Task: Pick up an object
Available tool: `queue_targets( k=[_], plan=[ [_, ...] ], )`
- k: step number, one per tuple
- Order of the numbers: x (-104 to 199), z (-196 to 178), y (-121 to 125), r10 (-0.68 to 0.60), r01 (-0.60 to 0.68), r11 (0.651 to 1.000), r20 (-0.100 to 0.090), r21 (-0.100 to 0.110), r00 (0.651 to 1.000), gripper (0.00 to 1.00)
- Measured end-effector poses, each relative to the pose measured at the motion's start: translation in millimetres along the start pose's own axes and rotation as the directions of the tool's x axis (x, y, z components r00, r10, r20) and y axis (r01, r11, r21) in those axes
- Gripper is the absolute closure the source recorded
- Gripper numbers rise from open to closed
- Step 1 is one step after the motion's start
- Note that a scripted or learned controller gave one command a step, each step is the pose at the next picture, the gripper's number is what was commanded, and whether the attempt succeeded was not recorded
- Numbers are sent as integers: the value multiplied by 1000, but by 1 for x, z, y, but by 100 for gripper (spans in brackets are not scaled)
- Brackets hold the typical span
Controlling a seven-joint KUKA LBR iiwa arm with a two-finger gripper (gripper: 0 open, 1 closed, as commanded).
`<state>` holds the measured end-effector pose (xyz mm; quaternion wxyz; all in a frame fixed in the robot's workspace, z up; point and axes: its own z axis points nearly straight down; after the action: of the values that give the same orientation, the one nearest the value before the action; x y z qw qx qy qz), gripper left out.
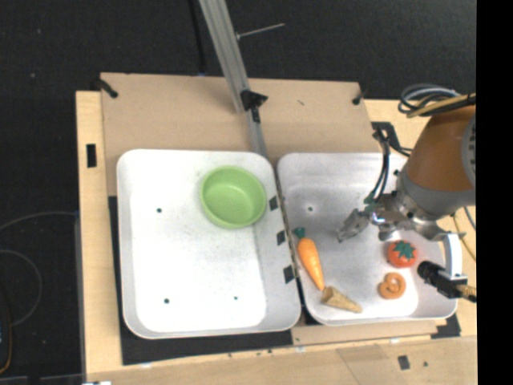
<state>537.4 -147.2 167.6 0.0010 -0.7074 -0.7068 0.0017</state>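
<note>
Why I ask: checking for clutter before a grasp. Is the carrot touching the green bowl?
Apart. The camera view shows the green bowl in the left bin and the carrot in the right bin, with the bins' rims between them.

The two bins [144, 239] are looking like smooth white plastic, faintly speckled, and the right one is catching a soft sheen. The green bowl [233, 197] is showing a matt plastic finish. The carrot [309, 261], tomato [402, 253] and pretzel [392, 285] are appearing as smooth, slightly glossy toy plastic. The worktop [304, 111] is reading as plain matt brown board. The gripper [351, 226] is looking like dull grey metal under a glossy orange band [441, 155].
</note>
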Motion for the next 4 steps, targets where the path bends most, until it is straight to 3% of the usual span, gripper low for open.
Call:
queue_targets(
  k=[1, 2, 4],
  plan=[
    [7, 52, 6, 3, -3, 1000, -1, -4, 1000, 0],
    [6, 41, 7, 7, -7, 1000, -1, -9, 1000, 100],
    [17, -56, 16, -4, 4, 1000, 0, -7, 1000, 100]
  ],
)
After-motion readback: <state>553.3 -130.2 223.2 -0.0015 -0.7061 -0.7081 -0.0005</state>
